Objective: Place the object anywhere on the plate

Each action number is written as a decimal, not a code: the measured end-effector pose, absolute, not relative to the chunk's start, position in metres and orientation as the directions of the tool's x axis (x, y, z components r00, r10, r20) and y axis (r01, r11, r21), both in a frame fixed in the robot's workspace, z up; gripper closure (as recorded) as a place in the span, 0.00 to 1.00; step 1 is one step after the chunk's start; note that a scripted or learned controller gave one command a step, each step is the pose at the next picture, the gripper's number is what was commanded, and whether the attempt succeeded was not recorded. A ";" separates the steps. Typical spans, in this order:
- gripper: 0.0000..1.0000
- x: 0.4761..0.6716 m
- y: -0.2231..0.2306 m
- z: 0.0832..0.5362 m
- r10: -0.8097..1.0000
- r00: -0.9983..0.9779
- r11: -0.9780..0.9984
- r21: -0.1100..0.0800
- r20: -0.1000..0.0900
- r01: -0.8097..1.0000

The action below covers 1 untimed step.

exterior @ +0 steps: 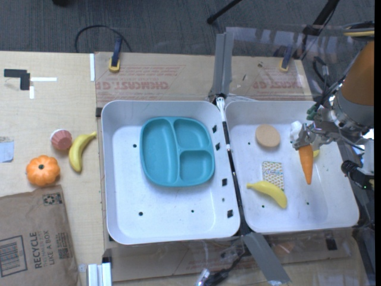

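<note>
Carrot (306,164) hangs tip-down from the gripper (305,142), fingers pinching its top over the right bin (333,219), ready for the plate (177,151)

Robot lab; white bins (119,177), tripod legs (238,5)

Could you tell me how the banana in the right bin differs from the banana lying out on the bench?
The banana in the right bin lies nearly flat across the view, beside a patterned card; the banana on the bench stands more upright in the view, outside both bins, next to a pink cupcake and a small pumpkin. The bin banana looks a deeper yellow, the bench one paler. Both are curved, yellow and of similar size.
</note>
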<state>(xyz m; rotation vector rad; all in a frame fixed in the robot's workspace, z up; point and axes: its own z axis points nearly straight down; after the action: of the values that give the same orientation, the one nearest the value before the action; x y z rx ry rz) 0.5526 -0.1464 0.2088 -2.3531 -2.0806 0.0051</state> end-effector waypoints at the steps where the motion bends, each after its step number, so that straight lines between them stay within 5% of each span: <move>1: 1.00 0.602 -0.055 0.195 0.978 -0.209 0.209 -0.001 -0.001 0.978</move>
<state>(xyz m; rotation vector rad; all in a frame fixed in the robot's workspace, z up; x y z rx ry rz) 0.6017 -0.0551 0.1949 -1.9752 -2.4430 0.0028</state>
